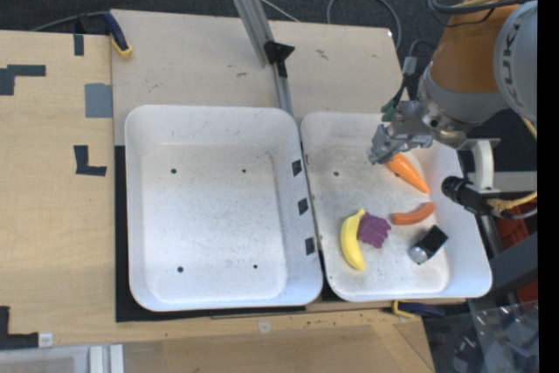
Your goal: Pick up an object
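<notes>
A grey-and-orange robot arm's gripper [390,146] hangs over the right bin [336,135], an orange carrot [408,171] just beside its fingertips. Below the gripper lie a sausage [411,215], purple piece [374,231], banana [351,241] and black block [427,245].

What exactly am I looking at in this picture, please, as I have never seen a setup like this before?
This is one camera fixed above a workbench, looking down at a slant. The grey and orange machine at the right is a robot arm, driven by a program that tries to pick things up. At its end is a claw with two fingers, now low over the right bin, just beside a carrot. I cannot tell whether it grips anything. Two shallow white bins sit side by side; the left bin is the bigger. In the right one, with the carrot, lie a banana, a purple piece, a small sausage-like orange thing and a black block.
</notes>
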Available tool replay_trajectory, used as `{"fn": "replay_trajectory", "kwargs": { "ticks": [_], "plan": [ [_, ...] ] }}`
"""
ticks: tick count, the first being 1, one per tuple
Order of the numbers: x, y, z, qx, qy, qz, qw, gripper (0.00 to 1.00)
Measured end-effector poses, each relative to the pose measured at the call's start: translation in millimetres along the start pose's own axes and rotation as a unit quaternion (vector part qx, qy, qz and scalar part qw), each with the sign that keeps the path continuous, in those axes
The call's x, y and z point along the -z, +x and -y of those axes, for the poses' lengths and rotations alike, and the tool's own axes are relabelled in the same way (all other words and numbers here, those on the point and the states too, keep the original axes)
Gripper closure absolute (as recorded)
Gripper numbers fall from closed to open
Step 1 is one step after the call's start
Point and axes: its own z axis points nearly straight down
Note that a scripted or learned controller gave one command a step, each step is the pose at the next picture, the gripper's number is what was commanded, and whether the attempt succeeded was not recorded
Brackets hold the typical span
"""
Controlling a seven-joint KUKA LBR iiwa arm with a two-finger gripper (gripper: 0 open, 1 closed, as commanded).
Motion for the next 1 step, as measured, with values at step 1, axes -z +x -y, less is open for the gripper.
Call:
{"fn": "replay_trajectory", "kwargs": {
  "ticks": [1],
  "plan": [
    [4.9, 51.0, -15.3, 0.001, 0.0, 0.0, 1.0, 1.0]
  ]
}}
